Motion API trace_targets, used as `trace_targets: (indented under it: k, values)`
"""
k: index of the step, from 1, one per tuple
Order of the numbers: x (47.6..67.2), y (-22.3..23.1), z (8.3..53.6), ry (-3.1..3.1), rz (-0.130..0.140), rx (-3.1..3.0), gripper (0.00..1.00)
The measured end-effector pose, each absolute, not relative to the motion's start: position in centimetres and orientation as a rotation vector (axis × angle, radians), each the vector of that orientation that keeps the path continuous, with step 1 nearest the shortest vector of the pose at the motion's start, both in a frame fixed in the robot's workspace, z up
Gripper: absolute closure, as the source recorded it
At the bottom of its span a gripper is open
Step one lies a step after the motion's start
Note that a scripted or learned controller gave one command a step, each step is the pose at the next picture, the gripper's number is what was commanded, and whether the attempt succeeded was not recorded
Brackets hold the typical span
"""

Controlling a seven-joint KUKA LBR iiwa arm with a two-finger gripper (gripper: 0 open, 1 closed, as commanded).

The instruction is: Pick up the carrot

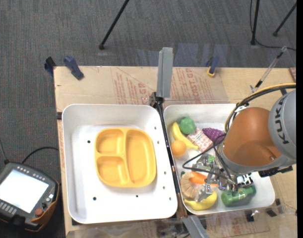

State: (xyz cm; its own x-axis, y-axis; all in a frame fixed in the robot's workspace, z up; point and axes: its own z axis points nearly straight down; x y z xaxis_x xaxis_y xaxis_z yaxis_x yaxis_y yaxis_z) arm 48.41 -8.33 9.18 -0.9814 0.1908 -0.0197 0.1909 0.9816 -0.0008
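Looks like a robotics lab: grey carpet floor (52,29), tripod legs (116,19) standing behind a cardboard-topped bench (116,83), 2 white bins (72,133), and a teach pendant (22,195) on the floor.

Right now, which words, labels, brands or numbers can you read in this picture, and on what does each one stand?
"KU": dark letters on the grey arm at the right edge; the rest of the word is cut off.
Red print on the cardboard sheet under the bins: upside down and too blurred to read.
Pink-and-white packet in the right bin: its print is too small to read.
Handheld screen at lower left: no text can be read.
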Motion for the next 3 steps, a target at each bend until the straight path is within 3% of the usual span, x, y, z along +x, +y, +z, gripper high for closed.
trace_targets:
  k: [1,2,3]
  values:
    - [48.1,-8.1,9.8,3.121,0.001,0.289,1.00]
    - [47.8,0.1,19.0,3.122,0.005,0.269,1.00]
    - [47.7,-3.3,23.2,3.139,0.001,-0.084,1.00]
